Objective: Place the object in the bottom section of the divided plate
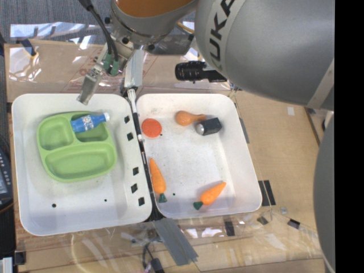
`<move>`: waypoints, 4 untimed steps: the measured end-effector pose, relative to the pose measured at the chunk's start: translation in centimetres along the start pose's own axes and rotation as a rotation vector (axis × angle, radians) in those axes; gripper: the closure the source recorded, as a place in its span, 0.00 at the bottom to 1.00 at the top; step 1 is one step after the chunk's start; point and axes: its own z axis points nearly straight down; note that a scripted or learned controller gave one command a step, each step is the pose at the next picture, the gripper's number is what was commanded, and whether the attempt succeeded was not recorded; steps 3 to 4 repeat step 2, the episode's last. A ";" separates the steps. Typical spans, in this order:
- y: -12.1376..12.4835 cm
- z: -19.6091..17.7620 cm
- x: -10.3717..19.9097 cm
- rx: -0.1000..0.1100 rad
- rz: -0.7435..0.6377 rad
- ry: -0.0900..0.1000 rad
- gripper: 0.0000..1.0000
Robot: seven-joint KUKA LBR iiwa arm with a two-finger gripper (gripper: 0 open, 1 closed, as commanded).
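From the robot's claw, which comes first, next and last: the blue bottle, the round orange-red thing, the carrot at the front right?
From the gripper, in the camera view:
1. Blue bottle, on the green plate's upper right section, left bin.
2. Round orange-red thing, right bin, near the divider.
3. Front-right carrot, right bin's near corner.

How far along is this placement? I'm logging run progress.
Done: the blue bottle already lies on the green divided plate, but in its upper right section. In hand: nothing seen; the gripper sits above the left bin's top edge. Left: moving it to the bottom section.
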 end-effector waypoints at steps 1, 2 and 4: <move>1.3 0.8 4.4 0.005 -0.146 0.004 0.00; 1.5 -0.3 4.4 0.005 -0.152 0.003 1.00; 1.5 -0.3 4.4 0.005 -0.152 0.003 1.00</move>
